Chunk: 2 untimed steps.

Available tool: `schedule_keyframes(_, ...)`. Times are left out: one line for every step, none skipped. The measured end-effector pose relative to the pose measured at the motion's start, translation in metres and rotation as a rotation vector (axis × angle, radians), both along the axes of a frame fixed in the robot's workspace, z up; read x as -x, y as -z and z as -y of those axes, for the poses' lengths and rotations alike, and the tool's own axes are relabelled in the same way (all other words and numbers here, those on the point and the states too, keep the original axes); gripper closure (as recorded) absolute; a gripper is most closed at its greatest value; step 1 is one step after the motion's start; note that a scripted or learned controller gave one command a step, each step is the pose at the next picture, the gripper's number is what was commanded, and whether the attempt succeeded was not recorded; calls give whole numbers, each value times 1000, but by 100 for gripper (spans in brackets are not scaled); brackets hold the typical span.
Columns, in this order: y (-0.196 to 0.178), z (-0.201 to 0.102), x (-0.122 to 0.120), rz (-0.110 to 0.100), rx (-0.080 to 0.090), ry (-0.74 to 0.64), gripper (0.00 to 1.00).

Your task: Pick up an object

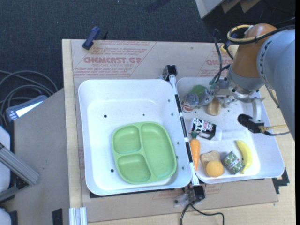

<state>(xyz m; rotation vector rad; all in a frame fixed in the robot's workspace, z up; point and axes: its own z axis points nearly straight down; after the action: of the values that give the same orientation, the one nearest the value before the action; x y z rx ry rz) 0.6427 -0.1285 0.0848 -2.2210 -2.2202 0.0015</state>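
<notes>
The right bin (269, 165) holds several small items. A carrot (194, 150) lies along its left wall. An orange (214, 168), a green packet (232, 161) and a banana (245, 153) sit near its front. A black-and-white item (204, 128) lies mid-left. At the back are a small can (191, 100), a green object (199, 91) and a tan object (213, 108). My gripper (219, 96) hangs low over the back of this bin, right beside the tan object and the green one. The wrist hides where it meets them.
The left bin (93, 97) holds a green divided plate (143, 151). The grey arm with its orange band (253, 46) covers the right bin's back right corner, and a black cable part (248, 122) hangs over the bin. Clips join the bins at the middle.
</notes>
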Motion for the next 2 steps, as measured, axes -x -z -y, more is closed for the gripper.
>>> schedule_keyframes(0,15,-24,4,1,-1,0)
schedule_keyframes(-1,-14,-2,3,2,0,0)
